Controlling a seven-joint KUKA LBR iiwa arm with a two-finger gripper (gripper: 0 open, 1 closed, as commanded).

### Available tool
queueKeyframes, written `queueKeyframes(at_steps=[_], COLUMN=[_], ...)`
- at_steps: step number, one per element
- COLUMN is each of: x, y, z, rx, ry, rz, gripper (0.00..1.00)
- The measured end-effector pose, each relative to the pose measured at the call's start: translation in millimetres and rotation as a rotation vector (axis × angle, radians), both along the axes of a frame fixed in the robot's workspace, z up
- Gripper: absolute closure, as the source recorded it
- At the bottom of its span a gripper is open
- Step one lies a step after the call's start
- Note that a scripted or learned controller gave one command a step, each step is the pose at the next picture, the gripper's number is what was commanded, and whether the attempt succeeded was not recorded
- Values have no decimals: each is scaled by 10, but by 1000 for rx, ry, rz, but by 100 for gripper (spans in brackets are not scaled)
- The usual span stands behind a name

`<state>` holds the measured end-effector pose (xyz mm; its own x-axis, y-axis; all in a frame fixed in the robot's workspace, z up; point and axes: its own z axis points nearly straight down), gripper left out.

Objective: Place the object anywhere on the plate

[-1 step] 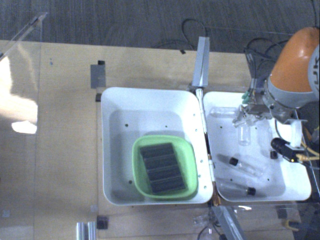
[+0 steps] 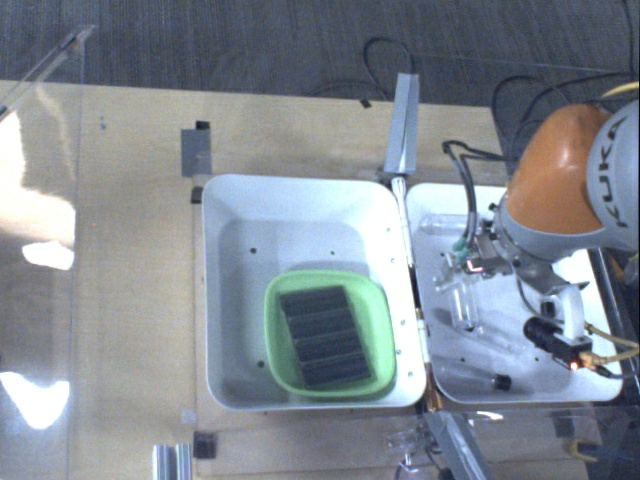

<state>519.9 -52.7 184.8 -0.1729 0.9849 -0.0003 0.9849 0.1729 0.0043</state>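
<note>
In the left bin (image 2: 230, 268) a dark ridged object (image 2: 323, 336) lies on the green plate (image 2: 375, 313), while over the right bin (image 2: 600, 383) the arm (image 2: 560, 183) holds its gripper (image 2: 465, 288) low, its grip state impossible to tell.

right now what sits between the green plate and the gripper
In the camera view, the raised rims where the two white bins meet separate the square green plate from the gripper; otherwise bare bin floor.
</note>
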Motion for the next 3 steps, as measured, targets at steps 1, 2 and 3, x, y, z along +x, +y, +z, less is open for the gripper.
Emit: queueKeyframes(at_steps=[1,2,3], x=[122,-235,-234], y=[868,1203,1200], z=[402,1,2], rx=[-1,-1,-1], ry=[-4,-2,-2], rz=[261,475,475], gripper=[100,100,0])
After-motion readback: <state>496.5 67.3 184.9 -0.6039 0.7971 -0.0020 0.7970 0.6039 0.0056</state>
